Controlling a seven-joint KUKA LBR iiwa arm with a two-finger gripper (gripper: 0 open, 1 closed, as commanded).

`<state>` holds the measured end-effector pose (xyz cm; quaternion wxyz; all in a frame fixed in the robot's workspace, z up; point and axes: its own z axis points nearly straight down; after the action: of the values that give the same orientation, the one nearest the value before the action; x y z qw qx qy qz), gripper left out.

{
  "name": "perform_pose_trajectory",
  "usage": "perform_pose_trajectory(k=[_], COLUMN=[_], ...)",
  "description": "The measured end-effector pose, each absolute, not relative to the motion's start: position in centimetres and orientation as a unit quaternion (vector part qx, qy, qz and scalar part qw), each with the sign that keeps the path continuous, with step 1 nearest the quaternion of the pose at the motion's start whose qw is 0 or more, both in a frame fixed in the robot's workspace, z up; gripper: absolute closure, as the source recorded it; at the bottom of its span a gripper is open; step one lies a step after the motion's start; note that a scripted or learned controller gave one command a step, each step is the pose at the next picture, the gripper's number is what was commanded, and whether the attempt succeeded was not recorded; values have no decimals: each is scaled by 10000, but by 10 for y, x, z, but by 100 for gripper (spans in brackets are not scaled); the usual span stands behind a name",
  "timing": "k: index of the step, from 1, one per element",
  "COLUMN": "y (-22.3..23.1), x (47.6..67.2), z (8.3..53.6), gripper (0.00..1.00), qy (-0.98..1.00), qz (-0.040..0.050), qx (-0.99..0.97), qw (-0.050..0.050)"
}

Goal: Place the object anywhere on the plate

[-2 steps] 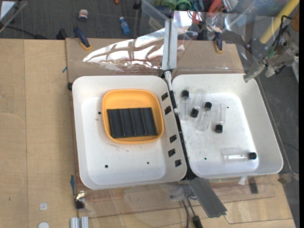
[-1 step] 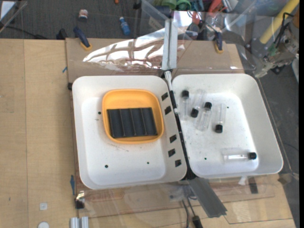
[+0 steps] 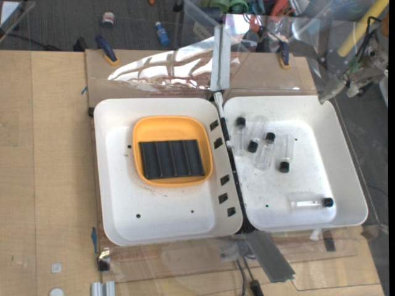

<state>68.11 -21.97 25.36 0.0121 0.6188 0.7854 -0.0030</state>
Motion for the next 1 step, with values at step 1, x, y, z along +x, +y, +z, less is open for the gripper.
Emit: perform_pose_trajectory(k=[1], y=[-220], x=[683], z=[262], gripper=[100], qy=[7862], qz=[-30], qx=[6178], qw=[144])
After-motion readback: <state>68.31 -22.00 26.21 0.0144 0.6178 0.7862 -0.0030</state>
